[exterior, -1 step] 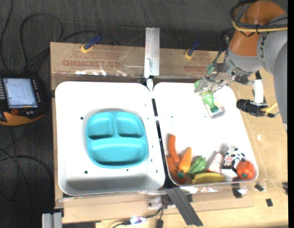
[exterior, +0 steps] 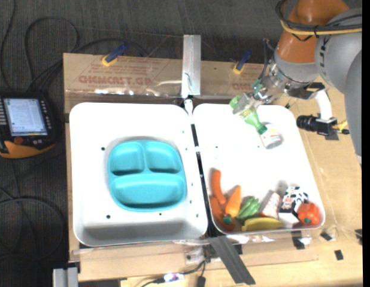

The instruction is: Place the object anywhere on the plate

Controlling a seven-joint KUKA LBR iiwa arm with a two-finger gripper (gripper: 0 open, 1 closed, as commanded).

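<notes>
A turquoise three-section plate (exterior: 148,190) lies in the middle of the left white bin (exterior: 89,124). My gripper (exterior: 252,100) hangs over the far edge of the right bin (exterior: 293,160). It is shut on the green end of a green bottle (exterior: 255,119). The bottle slants down and to the right, and its white end (exterior: 271,139) points into the bin. The plate is well to the left of the gripper, across the wall between the bins.
Toy food is heaped along the right bin's front edge: carrots (exterior: 217,187), a green pepper (exterior: 248,207), a banana (exterior: 261,223), a cow figure (exterior: 291,198) and a tomato (exterior: 309,213). A teach pendant (exterior: 22,121) lies off the bench at left.
</notes>
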